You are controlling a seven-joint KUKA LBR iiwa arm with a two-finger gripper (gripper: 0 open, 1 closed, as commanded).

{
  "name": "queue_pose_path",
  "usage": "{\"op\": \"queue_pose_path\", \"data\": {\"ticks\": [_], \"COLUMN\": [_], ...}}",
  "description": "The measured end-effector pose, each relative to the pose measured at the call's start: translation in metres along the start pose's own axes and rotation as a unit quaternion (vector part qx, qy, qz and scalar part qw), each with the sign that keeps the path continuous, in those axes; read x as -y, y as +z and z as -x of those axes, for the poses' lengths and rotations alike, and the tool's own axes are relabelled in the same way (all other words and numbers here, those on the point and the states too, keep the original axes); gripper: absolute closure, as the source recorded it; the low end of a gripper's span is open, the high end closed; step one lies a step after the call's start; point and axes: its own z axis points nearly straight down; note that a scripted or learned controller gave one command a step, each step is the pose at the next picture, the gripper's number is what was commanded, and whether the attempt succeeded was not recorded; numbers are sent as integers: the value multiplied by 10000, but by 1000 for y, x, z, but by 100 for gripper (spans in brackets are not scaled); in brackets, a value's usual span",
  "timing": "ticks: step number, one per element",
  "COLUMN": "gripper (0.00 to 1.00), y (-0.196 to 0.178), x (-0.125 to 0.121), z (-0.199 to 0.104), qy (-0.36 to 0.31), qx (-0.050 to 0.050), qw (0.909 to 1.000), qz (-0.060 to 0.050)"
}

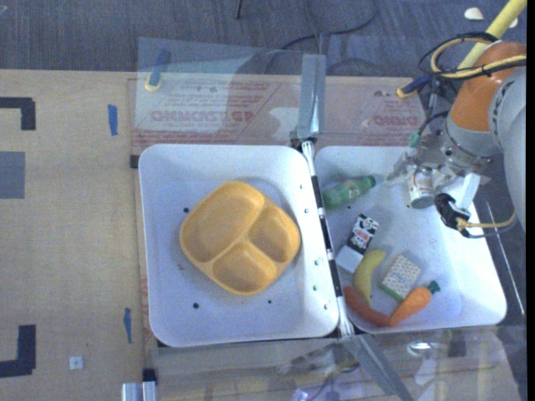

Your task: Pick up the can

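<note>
The can (421,190) is a small pale metal cylinder at the back of the right bin (485,295), near its far right corner. My gripper (424,179) reaches in from the right under the orange wrist band, and its fingers sit on either side of the can, closed on it. The can looks slightly tilted, and its lower end hangs close over the bin floor.
The right bin also holds a green bottle (347,190), a black-and-white carton (361,233), a banana (368,272), a speckled block (401,276), a carrot (413,303) and a red pepper (364,306). A yellow divided plate (240,237) lies in the left bin (167,307).
</note>
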Motion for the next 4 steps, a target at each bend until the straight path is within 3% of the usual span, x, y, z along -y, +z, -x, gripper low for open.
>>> {"op": "queue_pose_path", "data": {"ticks": [1, 2, 3, 4], "gripper": [100, 100, 0, 100], "y": [-12, 0, 0, -11], "x": [-2, -1, 0, -1], "z": [-1, 0, -1, -1], "qy": [-24, 943, 944, 939], "qx": [23, 20, 14, 22], "qw": [10000, 9955, 9955, 9956], "qz": [24, 13, -10, 14]}}
